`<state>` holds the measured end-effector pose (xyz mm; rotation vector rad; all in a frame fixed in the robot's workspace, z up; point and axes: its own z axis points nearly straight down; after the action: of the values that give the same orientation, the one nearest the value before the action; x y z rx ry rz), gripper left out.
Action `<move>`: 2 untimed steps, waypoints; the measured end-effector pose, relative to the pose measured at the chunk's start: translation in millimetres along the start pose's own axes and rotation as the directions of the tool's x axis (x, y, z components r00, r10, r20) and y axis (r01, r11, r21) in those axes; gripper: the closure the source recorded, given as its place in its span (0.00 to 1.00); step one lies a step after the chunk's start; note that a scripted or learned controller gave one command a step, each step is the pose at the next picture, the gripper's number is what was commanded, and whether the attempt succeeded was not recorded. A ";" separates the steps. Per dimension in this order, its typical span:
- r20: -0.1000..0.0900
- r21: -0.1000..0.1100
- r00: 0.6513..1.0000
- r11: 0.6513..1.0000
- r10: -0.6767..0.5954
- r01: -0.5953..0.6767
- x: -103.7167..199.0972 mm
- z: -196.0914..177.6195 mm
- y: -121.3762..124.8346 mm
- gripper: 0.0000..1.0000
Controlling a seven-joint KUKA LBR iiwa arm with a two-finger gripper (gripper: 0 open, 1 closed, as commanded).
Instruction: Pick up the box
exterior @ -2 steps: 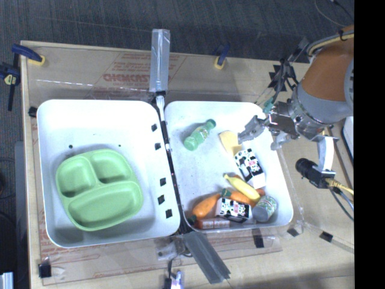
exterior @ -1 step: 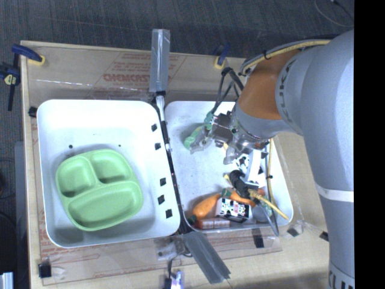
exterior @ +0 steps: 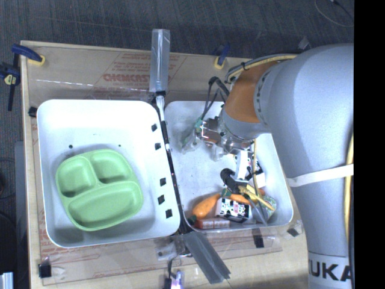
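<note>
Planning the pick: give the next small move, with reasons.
Probably shift the gripper toward the near corner of the right white bin, since it sits at the bin's far end while the small black-and-white patterned box lies among clutter beside the orange carrot-like object.

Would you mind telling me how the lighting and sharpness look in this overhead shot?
Camera view: even, soft light; the green plate throws a faint shadow on the left bin; the arm shows mild glare and darkens the right bin beneath it; the heap of small items is too blurred to name.
</note>
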<state>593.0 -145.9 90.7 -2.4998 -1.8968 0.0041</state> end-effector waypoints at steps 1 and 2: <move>0.000 0.003 1.000 1.000 -0.004 0.004 0.7 -9.6 -0.2 1.00; 0.000 0.003 1.000 1.000 -0.004 0.004 0.7 -9.6 -0.2 0.00</move>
<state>593.0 -145.2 100.2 -2.4938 -1.9003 0.0067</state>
